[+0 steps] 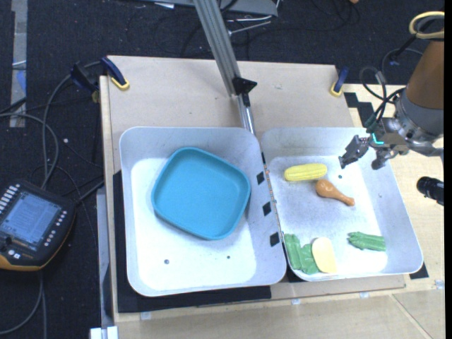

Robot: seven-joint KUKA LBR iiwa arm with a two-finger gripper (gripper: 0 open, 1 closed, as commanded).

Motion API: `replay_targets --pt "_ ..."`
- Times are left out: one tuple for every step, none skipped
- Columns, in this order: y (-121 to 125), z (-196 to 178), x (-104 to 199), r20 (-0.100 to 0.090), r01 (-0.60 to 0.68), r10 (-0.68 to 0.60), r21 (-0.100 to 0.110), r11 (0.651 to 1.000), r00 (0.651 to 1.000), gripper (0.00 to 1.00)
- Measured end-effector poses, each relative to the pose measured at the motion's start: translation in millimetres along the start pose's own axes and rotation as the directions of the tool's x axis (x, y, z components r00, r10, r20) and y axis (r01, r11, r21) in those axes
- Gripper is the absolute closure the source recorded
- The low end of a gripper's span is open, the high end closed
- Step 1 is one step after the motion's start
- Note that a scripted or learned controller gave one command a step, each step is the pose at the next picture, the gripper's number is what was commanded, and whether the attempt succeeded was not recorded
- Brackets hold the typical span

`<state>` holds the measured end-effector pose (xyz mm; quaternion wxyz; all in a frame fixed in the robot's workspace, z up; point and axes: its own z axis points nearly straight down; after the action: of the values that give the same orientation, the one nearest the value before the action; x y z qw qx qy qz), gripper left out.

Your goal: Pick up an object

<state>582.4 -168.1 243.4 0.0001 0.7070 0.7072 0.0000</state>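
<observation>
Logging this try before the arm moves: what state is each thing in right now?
gripper: open, holding nothing, above right bin's far edge
blue plate: flat in left bin
corn cob: lying in right bin
orange drumstick: lying beside corn
green pod: lying near front

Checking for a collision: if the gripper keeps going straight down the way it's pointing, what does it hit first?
Probably bare floor of the right bin, right of the corn cob and chicken drumstick. The gripper looks open; depth is unclear.

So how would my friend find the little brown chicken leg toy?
Look in the right bin, the one without the blue plate. Just below the yellow corn lies the chicken leg. It is the only orange-brown thing there; the others are yellow or green.
</observation>
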Motion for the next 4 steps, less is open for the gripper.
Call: replay_targets --pt "0.0 0.1 0.0 0.0 0.0 0.0 0.0 1.0 1.0 0.0" --pt "0.7 63.2 1.2 -0.001 0.0 0.0 0.006 1.0 1.0 0.0" --pt "-4.3 107.0 -2.0 -0.001 0.0 0.0 0.004 1.0 1.0 0.0" --pt "-5.1 150.0 -1.6 -0.001 0.0 0.0 0.003 1.0 1.0 0.0"
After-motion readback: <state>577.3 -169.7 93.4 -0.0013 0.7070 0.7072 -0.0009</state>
